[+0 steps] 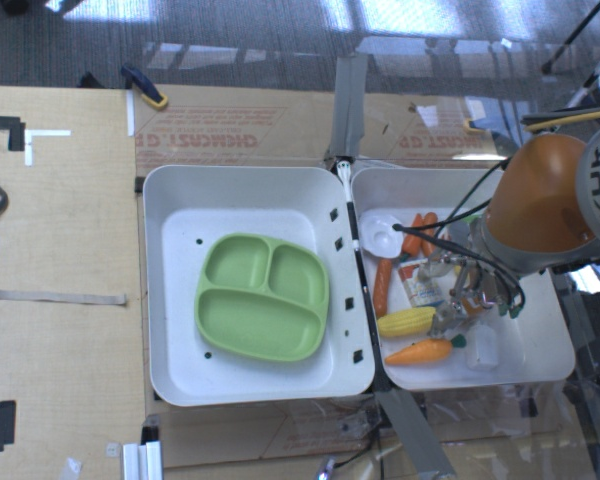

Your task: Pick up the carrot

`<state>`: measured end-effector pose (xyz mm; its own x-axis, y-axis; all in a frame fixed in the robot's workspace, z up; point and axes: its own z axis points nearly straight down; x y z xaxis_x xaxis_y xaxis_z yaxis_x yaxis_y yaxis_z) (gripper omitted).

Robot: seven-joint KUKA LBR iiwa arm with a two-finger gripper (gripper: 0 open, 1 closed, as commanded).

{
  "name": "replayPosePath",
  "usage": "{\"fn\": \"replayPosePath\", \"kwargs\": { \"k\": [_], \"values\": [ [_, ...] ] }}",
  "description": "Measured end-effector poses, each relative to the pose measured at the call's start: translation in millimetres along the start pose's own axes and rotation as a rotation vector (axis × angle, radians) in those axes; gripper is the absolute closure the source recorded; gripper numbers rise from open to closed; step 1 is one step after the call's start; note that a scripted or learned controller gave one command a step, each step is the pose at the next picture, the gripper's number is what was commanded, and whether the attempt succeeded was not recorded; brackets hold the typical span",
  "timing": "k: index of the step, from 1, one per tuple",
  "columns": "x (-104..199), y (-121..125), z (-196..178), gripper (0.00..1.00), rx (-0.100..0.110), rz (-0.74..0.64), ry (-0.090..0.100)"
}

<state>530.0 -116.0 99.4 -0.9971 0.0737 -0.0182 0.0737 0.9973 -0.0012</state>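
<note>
Green plate (263, 297), orange carrot (418, 352), yellow corn (406, 321), white bins (160, 268).

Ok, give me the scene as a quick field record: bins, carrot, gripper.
left bin: holds a green divided plate
right bin: holds carrot, corn cob, other small food items
carrot: lying flat near the bin's front edge, just below the corn
gripper: down in the right bin, beside the corn, above the carrot
carrot held: no

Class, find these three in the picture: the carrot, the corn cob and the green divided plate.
carrot (417, 352), camera view, middle of its orange body.
corn cob (406, 321), camera view, middle of the cob.
green divided plate (263, 297), camera view, central divider ridge.
</note>
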Motion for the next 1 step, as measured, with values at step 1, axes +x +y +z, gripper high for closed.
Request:
{"fn": "replayPosePath", "kwargs": {
  "k": [1],
  "values": [
    [37.4,15.3,-4.5,0.00,0.008,-0.348,-0.030]
  ]
}}
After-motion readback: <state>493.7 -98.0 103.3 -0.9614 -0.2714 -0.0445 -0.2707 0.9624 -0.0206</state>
